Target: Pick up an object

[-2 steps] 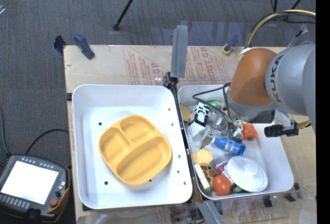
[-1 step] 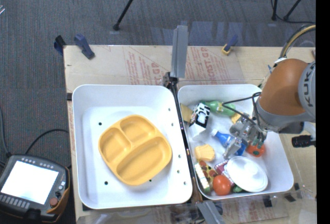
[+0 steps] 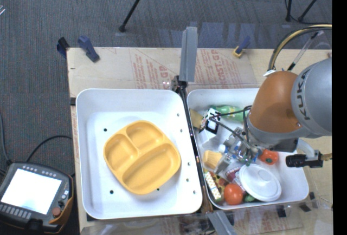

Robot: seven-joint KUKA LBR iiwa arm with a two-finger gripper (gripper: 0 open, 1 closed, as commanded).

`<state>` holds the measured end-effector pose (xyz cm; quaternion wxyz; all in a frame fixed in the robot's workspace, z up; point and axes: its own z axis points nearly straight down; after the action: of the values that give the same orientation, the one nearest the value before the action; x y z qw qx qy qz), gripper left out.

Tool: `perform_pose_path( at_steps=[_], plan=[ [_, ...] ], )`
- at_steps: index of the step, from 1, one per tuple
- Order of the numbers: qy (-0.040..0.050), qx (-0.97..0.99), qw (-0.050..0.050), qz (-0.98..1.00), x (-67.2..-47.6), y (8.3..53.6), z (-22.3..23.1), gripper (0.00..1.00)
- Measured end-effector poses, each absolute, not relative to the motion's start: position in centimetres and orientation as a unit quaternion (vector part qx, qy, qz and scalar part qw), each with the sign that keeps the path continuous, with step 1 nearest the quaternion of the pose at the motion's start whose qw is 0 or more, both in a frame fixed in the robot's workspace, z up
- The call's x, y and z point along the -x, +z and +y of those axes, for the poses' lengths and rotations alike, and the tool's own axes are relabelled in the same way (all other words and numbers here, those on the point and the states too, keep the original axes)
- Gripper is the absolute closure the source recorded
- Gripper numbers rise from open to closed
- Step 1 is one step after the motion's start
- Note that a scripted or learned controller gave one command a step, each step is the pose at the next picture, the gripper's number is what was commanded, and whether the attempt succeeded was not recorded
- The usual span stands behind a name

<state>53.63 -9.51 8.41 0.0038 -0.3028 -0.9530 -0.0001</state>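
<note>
My gripper (image 3: 237, 154) reaches down into the right bin (image 3: 295, 188), low over a pile of small objects. Around it lie a yellow block (image 3: 212, 160), a red tomato-like ball (image 3: 233, 194), a white round lid or bowl (image 3: 261, 182), a green item (image 3: 225, 111) and an orange-red piece (image 3: 268, 156). The fingers sit among the clutter, and whether anything is between them is hidden. A yellow divided plate (image 3: 142, 156) lies in the left bin (image 3: 89, 115).
A corn-like striped piece (image 3: 213, 185) lies by the right bin's front left corner. The grey and orange arm (image 3: 282, 106) covers the bin's right half. A metal post (image 3: 188, 55) stands behind the bins. A teach pendant (image 3: 33, 193) sits lower left.
</note>
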Motion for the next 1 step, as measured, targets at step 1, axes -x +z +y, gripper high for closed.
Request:
perform_pose_path(
  at_steps=[1],
  plan=[
    [0.0003, 0.354, -0.006, -0.935, -48.06, 8.89, -9.48, 0.00]
  ],
)
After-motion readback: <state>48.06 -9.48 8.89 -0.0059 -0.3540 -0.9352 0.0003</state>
